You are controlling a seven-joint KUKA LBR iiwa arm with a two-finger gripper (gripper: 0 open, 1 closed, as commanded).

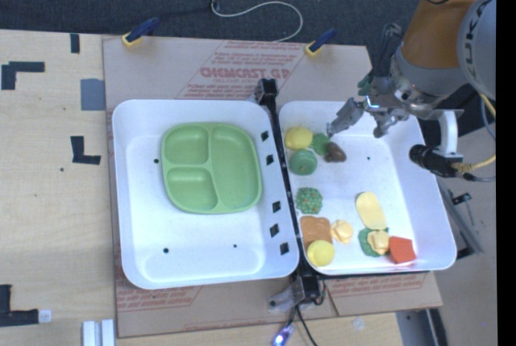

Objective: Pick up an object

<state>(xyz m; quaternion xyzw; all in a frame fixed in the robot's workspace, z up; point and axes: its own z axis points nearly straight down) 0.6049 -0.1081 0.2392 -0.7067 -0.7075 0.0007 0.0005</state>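
I see the gripper (pixel 361 123) up over the back of the right bin (pixel 419 199), two fingers spread apart w/ nothing between them; one finger (pixel 342 120) slants down-left toward the food pile, the other (pixel 385 125) sits nearer the wrist. Arm (pixel 443 22) comes in from the right, orange band above the wrist.

Nearest thing to the tips: a small brown piece (pixel 334 152), just below-left of the left finger, not touching as far as I can tell. Its long axis runs approx left-right w/ a slight tilt, right end lower. It lies against a dark green bit (pixel 321 144), which sits beside a yellow round item (pixel 297 137) and a green round item (pixel 304 163).

Further toward the front of the same bin: a bumpy green piece (pixel 309 199), an orange block (pixel 315 228), a yellow ball (pixel 320 253), a small pale yellow piece (pixel 343 231). An elongated pale yellow item (pixel 371 210) has its long axis running back-to-front, leaning a bit right at the front end. Near the front right corner are a green-yellow lump (pixel 374 241) and a red-orange block (pixel 401 249), touching.

Left bin (pixel 137 175) holds a green divided plate (pixel 213 167), lying flat, 3 compartments.
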